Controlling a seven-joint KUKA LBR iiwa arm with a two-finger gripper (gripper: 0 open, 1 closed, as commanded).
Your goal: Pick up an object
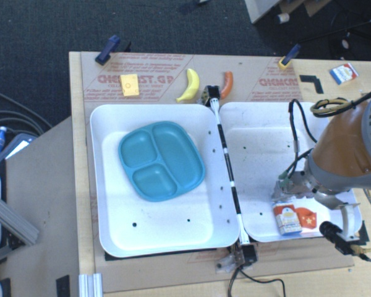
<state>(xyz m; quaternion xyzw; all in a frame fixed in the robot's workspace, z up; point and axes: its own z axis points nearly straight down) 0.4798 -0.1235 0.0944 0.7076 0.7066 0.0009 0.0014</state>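
Note:
A small red, white and blue packet (293, 218) lies flat near the front edge of the right bin (260, 147). My gripper (286, 189) reaches down from the grey wrist below the orange band, and its tip sits just behind the packet, close to its far edge. The arm's body hides the gripper's lower end, and I see nothing held in it. A blue divided plate (162, 159) lies in the left bin (111, 184).
Behind the bins on the bench lie a banana (188, 85), an orange carrot-like piece (226, 84) and a yellow block (129, 85). A black divider rail (226, 166) runs between the bins. A black cable (295, 125) loops over the right bin beside the arm.

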